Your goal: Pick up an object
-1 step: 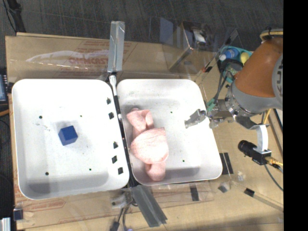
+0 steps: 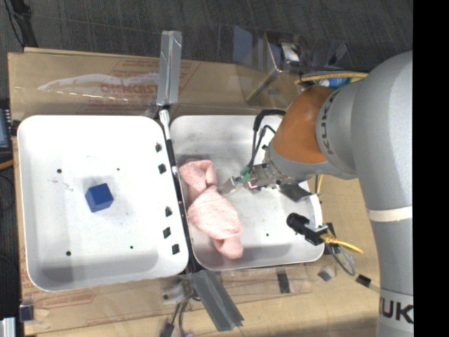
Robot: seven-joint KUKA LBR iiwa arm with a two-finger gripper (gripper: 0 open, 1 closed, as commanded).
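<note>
From my remote station, I watch the grey KUKA arm (image 2: 379,153) lean in over the right bin (image 2: 210,128), its orange band (image 2: 302,132) hanging above the wrist. Nearest the camera's low edge, a pink cloth (image 2: 210,213) lies bunched along that bin's left wall, its long axis running from the near rim up toward the middle of the bin, a narrower lobe pointing away and a fatter fold in the centre. Just right of the upper lobe sits the gripper (image 2: 235,183), close beside the cloth; whether it touches the fabric, or how its tips are set, I cannot tell from this slant, and nothing visibly hangs from it. Farther left, in the left bin (image 2: 42,139), a small blue cube (image 2: 99,196) rests well apart from the arm. My worry: a close on the cloth's edge may pinch only a thin fold, so the fabric slips free on lift, or the tips scrape the divider between the bins.
</note>
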